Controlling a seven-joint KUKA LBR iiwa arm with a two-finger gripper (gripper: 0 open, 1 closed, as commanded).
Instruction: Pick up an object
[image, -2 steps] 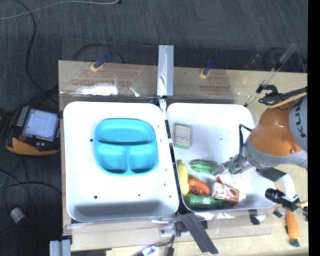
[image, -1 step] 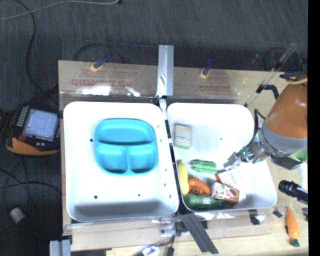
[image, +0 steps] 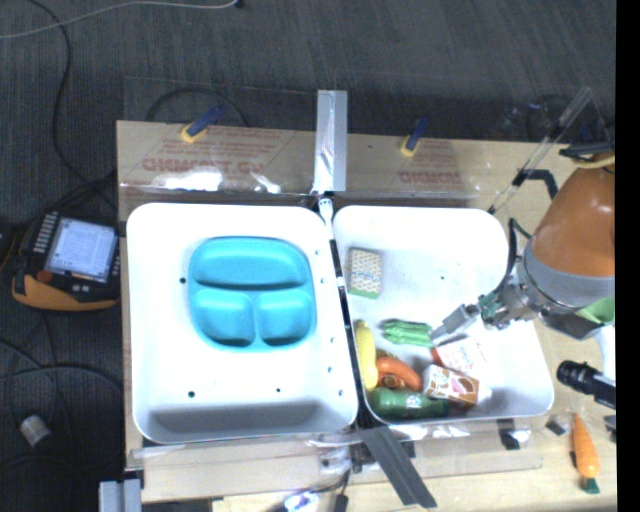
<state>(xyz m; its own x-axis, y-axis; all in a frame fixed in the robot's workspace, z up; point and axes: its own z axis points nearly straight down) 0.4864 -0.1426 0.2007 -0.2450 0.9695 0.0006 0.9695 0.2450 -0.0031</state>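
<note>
From above, the arm reaches in over the right bin, and its fingers hang low at the bin's middle. The picture is too coarse to tell whether they stand wide or narrow, and nothing shows between them.

Just left of the fingers lies a green leafy vegetable, near or perhaps touching their tips. Just below them sits a small white carton, and under that a brown juice box. Further down and left, an orange carrot lies by a yellow banana at the bin's left wall, with a dark green cucumber along the front wall. Up and left, well apart, rests a pale waffle-like square.

Far to the left, the other bin holds a blue divided tray. Both bins rest on the worktop.
</note>
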